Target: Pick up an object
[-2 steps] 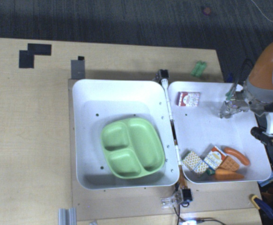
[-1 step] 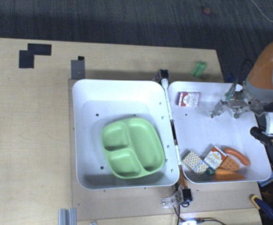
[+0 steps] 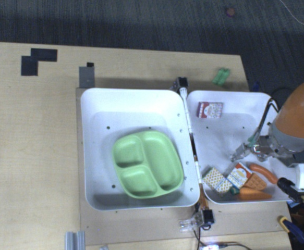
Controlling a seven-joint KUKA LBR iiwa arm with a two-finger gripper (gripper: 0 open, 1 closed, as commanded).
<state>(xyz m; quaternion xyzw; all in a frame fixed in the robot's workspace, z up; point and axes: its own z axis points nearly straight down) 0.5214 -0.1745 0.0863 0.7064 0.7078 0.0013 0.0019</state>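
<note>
My gripper (image 3: 247, 150) hangs low over the right bin (image 3: 230, 126), just above a pile of toy food in its near corner. The pile holds a checkered packet (image 3: 214, 179), a small orange and white box (image 3: 239, 176), an orange sausage-like piece (image 3: 264, 173) and an orange carrot-like piece (image 3: 255, 193). The gripper is right over the small box and the sausage piece; I cannot tell whether it touches them. A small red and white carton (image 3: 209, 110) lies alone at the bin's far side.
The left bin (image 3: 97, 139) holds a green three-part plate (image 3: 148, 163). A green object (image 3: 221, 76) lies on the bench beyond the right bin. The arm's orange band (image 3: 298, 113) overhangs the right bin's right wall.
</note>
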